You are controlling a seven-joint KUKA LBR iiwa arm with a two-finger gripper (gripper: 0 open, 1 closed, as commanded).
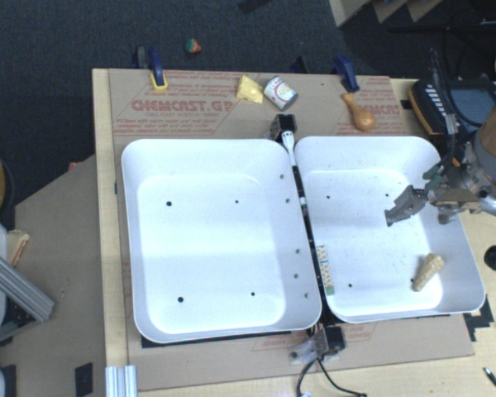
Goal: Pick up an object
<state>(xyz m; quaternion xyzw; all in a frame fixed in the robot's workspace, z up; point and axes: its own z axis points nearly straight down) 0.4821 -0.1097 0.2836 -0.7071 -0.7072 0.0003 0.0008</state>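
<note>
Object: tan oblong piece (427, 272), lying in the right bin (372, 160) near its front right corner.
Gripper: (401, 208) above the same bin, apart from the piece; jaw state cannot be told.
Writing: "CHEMCAST" printed on the board (190, 104).
Left bin: (149, 222) white, touching the right one.
Floor: dark carpet (83, 23).

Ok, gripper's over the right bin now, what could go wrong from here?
1. The gripper hangs up and left of the tan object, not above it, so a straight descent would likely close on bare bin floor.
2. The tan object lies close to the right bin's lower right wall, so the wall may foul a grasp there.
3. It lies slantwise, so a misaligned grasp could push it away.
</note>
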